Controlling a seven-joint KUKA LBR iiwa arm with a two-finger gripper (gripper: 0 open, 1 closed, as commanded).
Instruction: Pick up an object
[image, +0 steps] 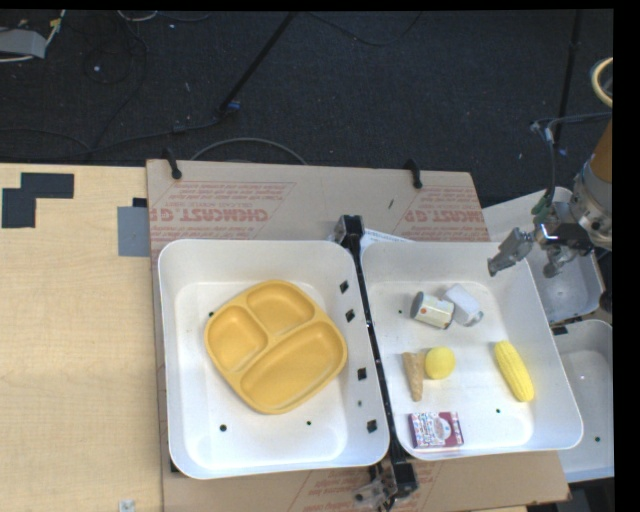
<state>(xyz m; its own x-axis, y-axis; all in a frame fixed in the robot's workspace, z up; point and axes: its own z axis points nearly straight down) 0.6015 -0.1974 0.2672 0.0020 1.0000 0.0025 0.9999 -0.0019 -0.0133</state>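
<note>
Fingers (528, 252) spread open, holding nothing, hover at two o'clock over right bin (560, 385); descending there risks striking its rim, missing corn (513, 370).

Printed lettering on the cardboard under the bins

The cardboard sheet (300, 205) beneath the two white bins carries red block lettering in two places along its far edge, both upside down from this camera: one over the left bin, which seems to read "CHEMCREST G.P.", and a repeat of it over the right bin. Fainter red print sits under each. The small red-and-white packet (435, 430) in the right bin bears a printed label too small to read.
</note>
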